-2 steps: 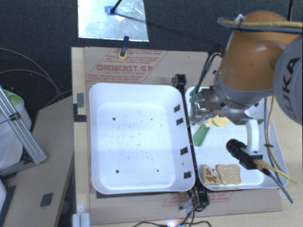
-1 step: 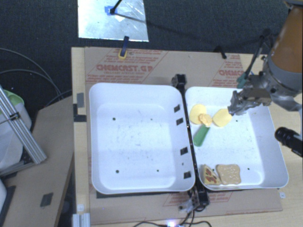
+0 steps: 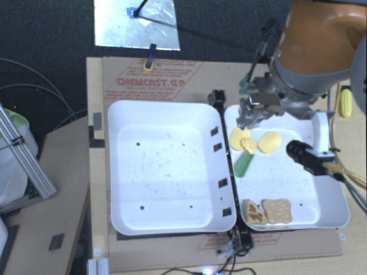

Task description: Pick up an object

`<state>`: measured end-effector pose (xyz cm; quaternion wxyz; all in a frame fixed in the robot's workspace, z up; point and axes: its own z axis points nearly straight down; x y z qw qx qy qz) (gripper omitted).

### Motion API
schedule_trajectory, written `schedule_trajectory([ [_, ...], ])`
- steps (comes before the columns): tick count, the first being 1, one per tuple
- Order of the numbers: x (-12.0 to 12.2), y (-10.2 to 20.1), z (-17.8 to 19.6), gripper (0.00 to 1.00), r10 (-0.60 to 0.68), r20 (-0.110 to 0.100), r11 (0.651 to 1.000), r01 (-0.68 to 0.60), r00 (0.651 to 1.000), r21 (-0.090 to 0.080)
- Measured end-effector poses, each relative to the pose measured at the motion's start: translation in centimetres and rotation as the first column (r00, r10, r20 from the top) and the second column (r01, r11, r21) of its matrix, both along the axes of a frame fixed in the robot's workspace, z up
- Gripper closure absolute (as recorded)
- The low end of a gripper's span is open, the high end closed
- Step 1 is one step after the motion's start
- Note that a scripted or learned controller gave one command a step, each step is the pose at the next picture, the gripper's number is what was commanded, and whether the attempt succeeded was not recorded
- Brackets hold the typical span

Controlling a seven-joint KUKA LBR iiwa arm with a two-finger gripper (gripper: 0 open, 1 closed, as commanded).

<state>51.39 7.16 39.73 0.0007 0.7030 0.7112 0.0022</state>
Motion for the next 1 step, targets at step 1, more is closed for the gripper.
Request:
schedule_trajectory([
  [1, 5.83, -6.7, -11.18, 1.0, -0.017, -0.011, 1.0, 0.017, 1.0, -0.006],
])
